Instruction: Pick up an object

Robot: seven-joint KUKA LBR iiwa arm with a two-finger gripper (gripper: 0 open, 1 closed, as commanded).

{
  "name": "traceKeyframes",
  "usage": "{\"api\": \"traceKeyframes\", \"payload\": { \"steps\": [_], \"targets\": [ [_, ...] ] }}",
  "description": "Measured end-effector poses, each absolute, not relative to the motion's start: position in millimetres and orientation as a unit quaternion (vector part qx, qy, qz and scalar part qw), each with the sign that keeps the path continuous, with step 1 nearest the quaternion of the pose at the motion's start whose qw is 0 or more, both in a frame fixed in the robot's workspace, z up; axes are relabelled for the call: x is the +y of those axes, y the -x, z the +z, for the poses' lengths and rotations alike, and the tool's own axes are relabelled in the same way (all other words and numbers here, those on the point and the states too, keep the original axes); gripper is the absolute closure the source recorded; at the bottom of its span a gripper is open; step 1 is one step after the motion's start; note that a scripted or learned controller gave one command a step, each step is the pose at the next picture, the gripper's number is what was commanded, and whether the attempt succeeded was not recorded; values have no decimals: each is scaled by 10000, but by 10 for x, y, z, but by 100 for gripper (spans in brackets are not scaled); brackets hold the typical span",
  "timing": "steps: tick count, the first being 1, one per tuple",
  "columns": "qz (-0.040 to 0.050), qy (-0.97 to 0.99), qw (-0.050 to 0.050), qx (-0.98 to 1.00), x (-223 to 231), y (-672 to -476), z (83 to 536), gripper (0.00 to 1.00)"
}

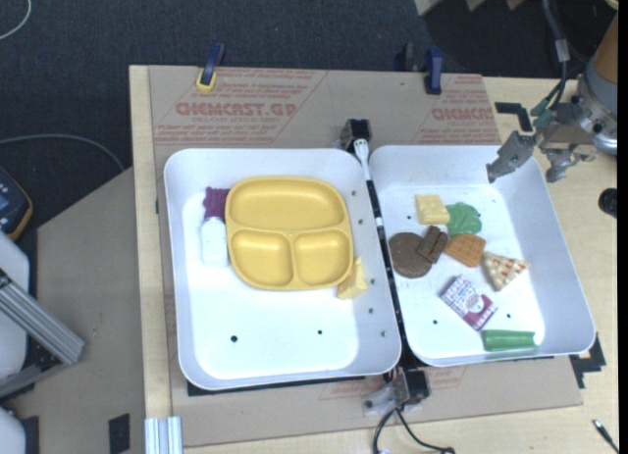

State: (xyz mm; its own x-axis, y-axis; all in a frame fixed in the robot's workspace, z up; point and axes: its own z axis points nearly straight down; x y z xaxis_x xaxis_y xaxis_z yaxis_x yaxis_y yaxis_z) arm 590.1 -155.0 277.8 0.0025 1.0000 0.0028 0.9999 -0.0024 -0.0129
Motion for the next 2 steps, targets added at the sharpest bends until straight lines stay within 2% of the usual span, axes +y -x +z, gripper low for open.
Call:
{"api": "traceKeyframes", "payload": {
  "steps": [1,2],
  "targets": [
    [2,7071,5,-7071,-1548,-5920,2843,0],
    [16,7067,28,-7075,-1473,-5968,2363,0]
  ]
}}
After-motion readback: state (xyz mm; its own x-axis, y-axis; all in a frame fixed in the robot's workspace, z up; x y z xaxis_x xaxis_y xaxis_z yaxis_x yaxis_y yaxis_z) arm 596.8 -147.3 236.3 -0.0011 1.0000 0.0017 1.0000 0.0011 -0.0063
